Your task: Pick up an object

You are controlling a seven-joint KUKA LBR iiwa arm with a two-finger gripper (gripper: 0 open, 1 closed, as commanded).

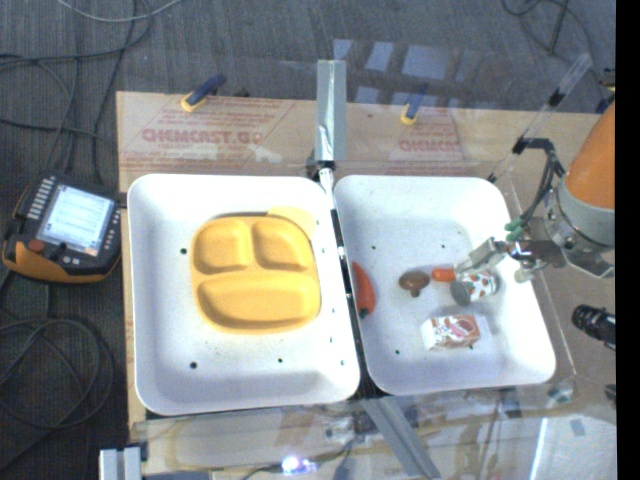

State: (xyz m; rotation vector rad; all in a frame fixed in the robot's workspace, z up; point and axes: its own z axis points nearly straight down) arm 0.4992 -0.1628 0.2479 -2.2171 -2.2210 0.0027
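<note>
Right bin (pixel 500 363) holds several small objs: a brown lump (pixel 414 283) w/ a short orange piece (pixel 443 274) just beside it, a grey-and-red patterned can (pixel 475 286), a white-and-red packet (pixel 454 331) near the front, and a red-orange sausage shape (pixel 363 288) by the left wall. Left bin (pixel 150 368) carries a yellow divided tray (pixel 257 272). Arm reaches in from the right, orange band at frame edge; jaws sit low over the can, tips at approx. (pixel 483 258); can't tell whether spread or pinching.
</note>
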